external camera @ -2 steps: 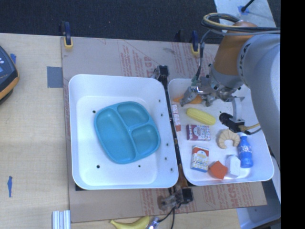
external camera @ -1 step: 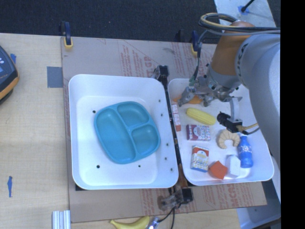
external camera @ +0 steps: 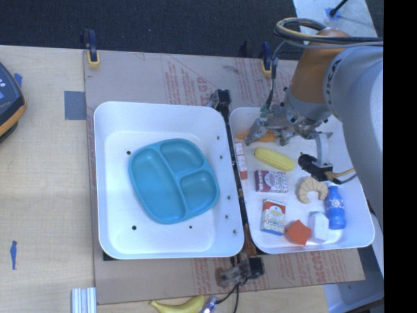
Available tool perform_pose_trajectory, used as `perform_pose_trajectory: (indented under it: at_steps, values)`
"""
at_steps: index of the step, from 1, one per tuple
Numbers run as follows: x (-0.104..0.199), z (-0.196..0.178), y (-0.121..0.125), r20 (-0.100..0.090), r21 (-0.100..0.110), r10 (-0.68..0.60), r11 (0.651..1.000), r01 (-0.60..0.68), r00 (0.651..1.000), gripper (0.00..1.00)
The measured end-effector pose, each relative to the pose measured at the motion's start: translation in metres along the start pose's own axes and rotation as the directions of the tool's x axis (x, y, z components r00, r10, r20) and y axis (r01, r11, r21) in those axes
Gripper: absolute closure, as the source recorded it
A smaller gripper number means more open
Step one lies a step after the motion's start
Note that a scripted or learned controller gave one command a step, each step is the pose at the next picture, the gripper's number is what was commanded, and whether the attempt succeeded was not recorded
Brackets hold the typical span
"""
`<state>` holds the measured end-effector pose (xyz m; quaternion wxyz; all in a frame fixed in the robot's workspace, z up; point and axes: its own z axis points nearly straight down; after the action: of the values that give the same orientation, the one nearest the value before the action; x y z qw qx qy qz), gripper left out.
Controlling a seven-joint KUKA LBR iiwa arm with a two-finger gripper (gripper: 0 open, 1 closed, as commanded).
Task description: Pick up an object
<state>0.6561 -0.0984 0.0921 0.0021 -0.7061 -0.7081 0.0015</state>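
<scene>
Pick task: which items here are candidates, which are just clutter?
Candidates, in the right bin under the gripper: corn cob, croissant, blue bottle, two snack packets, orange block.

Lying about: blue divided plate in the left bin, banana, clamps.

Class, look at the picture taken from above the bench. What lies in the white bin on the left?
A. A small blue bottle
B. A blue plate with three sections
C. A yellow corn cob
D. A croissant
B. The blue plate with three sections lies alone in the left bin, while the corn cob, the croissant and the blue bottle all lie in the right bin.
</scene>
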Motion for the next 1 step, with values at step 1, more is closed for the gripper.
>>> perform_pose_trajectory:
  at_steps: [1]
  values:
    - [-0.0018,-0.0001,0.0,0.0,0.0,0.0,1.0,0.0,1.0,0.0]
